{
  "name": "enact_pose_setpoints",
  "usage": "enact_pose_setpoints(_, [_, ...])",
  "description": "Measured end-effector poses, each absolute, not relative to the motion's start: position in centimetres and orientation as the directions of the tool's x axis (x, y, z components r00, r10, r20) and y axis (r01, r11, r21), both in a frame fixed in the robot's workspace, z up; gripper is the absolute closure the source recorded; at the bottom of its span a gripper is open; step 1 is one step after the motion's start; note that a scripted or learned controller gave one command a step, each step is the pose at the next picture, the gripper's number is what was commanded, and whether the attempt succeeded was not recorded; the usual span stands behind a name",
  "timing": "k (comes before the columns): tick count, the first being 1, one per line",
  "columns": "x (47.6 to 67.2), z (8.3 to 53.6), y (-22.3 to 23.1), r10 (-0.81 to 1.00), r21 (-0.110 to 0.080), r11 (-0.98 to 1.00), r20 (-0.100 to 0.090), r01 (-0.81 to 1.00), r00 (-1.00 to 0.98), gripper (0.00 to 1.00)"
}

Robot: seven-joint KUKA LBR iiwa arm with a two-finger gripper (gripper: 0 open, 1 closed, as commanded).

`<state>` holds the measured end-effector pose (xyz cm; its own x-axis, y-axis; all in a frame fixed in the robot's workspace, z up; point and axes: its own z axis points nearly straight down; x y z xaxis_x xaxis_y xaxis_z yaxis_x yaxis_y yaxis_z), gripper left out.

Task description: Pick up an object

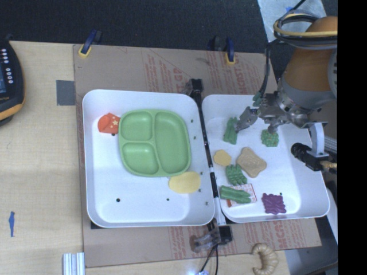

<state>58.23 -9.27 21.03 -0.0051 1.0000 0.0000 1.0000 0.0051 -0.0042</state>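
Evenly lit from overhead, fairly bright on the bench [46,171], dark along the top background. Soft short shadows under the green plate [155,142] and inside the left bin [94,211] rim. Mild glare on the right bin [309,202] floor, whites near clipping. Overall soft, low resolution; small toys smeared, arm [309,67] slightly blurred. No obvious edge distortion.

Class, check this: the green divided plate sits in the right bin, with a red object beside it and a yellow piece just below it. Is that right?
Not quite. The camera view shows the green divided plate in the left bin, not the right one. The rest holds: the red object lies beside it and the yellow piece just below it.
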Motion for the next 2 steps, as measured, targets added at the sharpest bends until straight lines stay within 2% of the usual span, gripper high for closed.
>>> enact_pose_setpoints(1, [63.6, 13.4, -10.1, 1.0, -0.004, 0.009, -0.003, 1.0, -0.009, 0.0])
enact_pose_setpoints(2, [64.0, 9.0, -9.5, 1.0, -0.007, 0.008, -0.001, 1.0, -0.008, 0.0])
